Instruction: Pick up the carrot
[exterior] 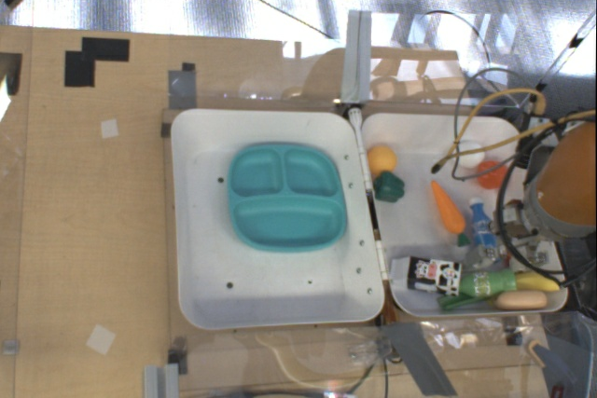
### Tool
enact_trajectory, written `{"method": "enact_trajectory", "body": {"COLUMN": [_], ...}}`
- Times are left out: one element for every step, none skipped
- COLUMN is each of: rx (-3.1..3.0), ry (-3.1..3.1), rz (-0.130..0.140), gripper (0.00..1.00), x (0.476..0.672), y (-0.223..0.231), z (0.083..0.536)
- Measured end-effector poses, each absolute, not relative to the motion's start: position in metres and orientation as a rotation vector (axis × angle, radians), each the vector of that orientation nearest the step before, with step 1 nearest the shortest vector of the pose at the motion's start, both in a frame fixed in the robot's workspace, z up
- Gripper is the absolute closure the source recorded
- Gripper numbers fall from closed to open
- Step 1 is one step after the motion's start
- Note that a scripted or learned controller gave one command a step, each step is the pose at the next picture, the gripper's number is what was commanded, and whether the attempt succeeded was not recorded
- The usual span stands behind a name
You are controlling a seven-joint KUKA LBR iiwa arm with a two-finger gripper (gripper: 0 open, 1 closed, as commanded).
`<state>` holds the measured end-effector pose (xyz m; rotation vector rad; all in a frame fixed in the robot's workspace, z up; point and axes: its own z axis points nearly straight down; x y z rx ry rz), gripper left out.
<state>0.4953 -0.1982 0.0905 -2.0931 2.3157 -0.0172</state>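
Note:
The orange carrot (448, 208) lies at a slant in the middle of the right bin (415, 140), its thin tip toward the back left. My arm, with its orange band (567, 186), hangs over that bin's right edge. The gripper (522, 233) sits below the band among cables, to the right of the carrot and apart from it. A small blue bottle (481, 230) lies between the gripper and the carrot.
A teal divided plate (284, 198) lies in the left bin (201, 228). The right bin also holds a yellow-orange ball (381, 159), a dark green item (389, 187), a red-orange item (492, 171), a black-and-white carton (434, 274), a green bottle (480, 284), a banana (538, 281) and a beige roll (520, 299).

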Motion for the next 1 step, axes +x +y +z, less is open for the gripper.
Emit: {"method": "enact_trajectory", "body": {"rx": [-1.983], "ry": [2.420], "rz": [-0.015], "gripper": [0.00], "x": [0.5400], "y": [-0.1316], "z": [0.0898]}}
